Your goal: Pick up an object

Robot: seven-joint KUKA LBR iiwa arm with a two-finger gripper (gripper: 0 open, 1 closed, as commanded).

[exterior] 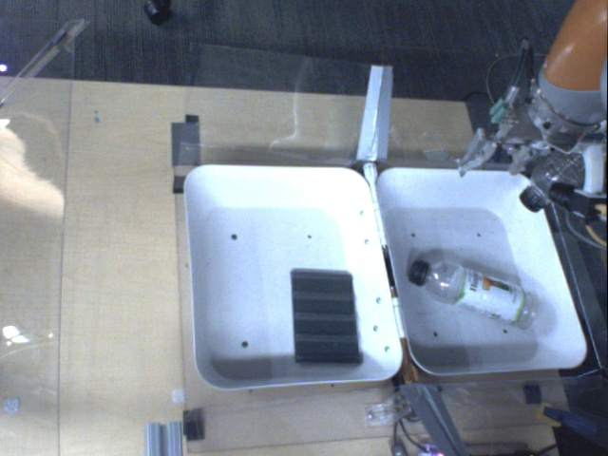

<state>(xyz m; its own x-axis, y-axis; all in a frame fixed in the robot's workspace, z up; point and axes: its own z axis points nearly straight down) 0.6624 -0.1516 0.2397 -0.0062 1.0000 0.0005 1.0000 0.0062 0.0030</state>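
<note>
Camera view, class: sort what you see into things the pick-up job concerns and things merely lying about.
Job:
- clear plastic bottle, lying in the right bin
- ridged black block, in the left bin
- gripper, over the right bin's far edge

Lying about:
- metal bar behind the bins
- cables at the bench front

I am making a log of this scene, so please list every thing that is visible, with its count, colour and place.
shallow white plastic bin: two, white, side by side on the bench
black ribbed rectangular block: one, black, lying flat in the left bin, near its front
clear plastic bottle with dark cap: one, transparent with a green-and-white label, lying on its side in the right bin
light wooden bench: one, beige, under both bins
gripper: one, grey metal, above the right bin's far edge
</note>
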